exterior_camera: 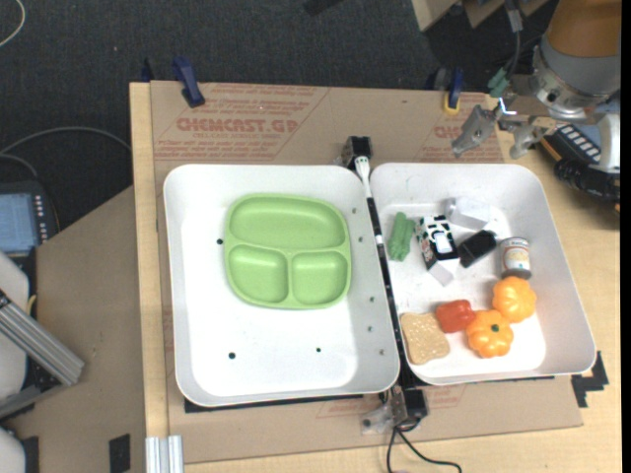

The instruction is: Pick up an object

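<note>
Bread slice (424, 337) lay at your right bin's (552, 264) front edge. Your gripper (490, 126) hovered beyond that bin, touching nothing; its finger state I couldn't tell.

Green tray (288, 249) lay in left bin (197, 343). Right bin (567, 313) held toy food; gripper (490, 126) hung beyond its far edge.
</note>
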